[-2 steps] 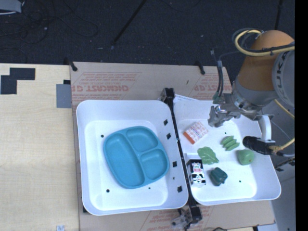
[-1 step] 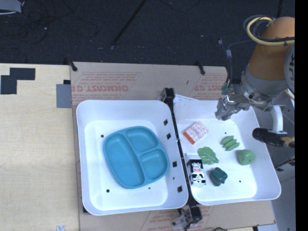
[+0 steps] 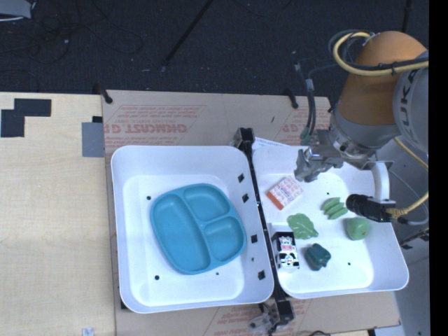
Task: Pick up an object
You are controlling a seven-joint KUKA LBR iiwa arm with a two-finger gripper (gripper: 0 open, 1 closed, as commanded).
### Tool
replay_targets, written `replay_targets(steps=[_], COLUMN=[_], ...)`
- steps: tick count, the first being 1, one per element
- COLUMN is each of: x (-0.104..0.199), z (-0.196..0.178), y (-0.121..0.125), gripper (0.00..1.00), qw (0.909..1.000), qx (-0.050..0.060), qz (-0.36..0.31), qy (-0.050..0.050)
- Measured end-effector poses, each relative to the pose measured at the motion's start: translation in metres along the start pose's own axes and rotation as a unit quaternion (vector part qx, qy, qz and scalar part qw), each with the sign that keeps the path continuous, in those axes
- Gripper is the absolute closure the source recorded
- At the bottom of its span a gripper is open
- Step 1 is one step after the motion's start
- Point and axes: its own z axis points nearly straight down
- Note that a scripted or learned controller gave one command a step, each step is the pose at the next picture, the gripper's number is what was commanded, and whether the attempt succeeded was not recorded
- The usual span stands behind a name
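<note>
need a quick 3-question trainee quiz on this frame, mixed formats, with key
1. True or false: the blue divided plate lies in the same bin as the green pieces.
2. Multiple choice: which item lies nearest the tool?
A. the dark green block
B. the red-and-white packet
C. the cow-print box
3. Fill in: the arm's band above the wrist is coloured ____.

Key
1. False. The plate is in the left bin; the green pieces, such as the light green block, are in the right bin.
2. B. The packet lies just below and left of the tool.
3. Orange.
</note>
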Motion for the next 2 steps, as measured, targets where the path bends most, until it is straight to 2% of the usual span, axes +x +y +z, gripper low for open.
replay_targets(steps=[2], x=[0.1], z=[-0.005], y=[-0.039], gripper=[1.0], qw=[1.0], qx=[0.001], qz=[-0.001], qy=[0.0])
